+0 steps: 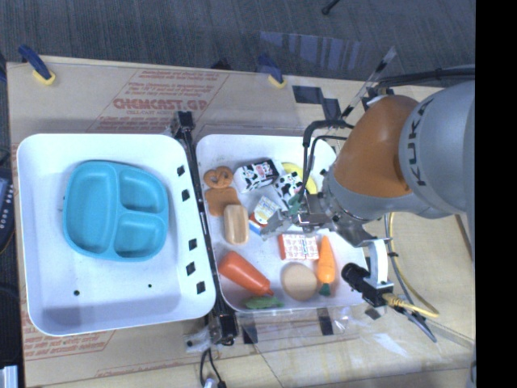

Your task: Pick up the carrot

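Camera view takes in two white bins side by side on the bench. The left bin (40,241) holds one blue divided plate (115,209) with three compartments, lying toward its far side. The right bin (212,148) is crowded. Along its left side sit a small brown pretzel-shaped piece (216,178), a tan bread roll (235,224) and, nearer the front, a large carrot (244,273) lying on a slant, thick and bright orange, with green leaves (260,302) at its lower end close to the front wall. A second, slimmer carrot (325,260) stands almost straight up and down in the picture at the right side of the bin, just beside a round beige egg (299,281). That makes two carrots, one egg, one roll. A red and white packet (298,246) lies between the egg and the middle clutter, where a black and white cow-patterned carton (258,174) and something yellow (291,170) rest near the far wall. The gripper (292,210) hangs over the middle of this bin, apart from both carrots; whether it is wide or narrow cannot be told.
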### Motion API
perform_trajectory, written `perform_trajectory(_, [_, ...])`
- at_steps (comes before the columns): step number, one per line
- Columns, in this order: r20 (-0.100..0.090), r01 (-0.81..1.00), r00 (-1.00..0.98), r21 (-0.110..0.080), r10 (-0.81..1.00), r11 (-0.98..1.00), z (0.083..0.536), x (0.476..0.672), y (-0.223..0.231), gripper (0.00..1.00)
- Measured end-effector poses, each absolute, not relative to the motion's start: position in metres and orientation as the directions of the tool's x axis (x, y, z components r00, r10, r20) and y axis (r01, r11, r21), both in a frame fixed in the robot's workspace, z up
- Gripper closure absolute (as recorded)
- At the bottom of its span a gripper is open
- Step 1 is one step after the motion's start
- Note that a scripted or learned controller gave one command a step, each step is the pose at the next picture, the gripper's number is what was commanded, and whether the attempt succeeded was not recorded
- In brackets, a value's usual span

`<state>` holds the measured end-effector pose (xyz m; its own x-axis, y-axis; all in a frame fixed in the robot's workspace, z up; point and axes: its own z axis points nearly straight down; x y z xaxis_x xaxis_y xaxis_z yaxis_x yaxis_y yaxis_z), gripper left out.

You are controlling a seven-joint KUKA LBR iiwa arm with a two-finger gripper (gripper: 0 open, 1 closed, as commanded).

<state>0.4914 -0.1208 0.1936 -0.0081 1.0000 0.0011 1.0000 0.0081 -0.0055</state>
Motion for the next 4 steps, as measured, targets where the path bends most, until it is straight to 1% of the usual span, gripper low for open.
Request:
perform_trajectory(1, [0.002,0.985,-0.171,-0.006,0.985,0.171,0.129,0.475,-0.174,0.00])
perform_trajectory(2, [-0.006,0.847,-0.532,0.008,0.847,0.532,0.099,0.482,-0.210,0.00])
perform_trajectory(3, [-0.018,0.617,-0.787,0.001,0.617,0.787,0.100,0.482,-0.215,0.00])
perform_trajectory(4, [-0.030,0.613,-0.790,0.005,0.612,0.790,0.113,0.486,-0.216,1.00])
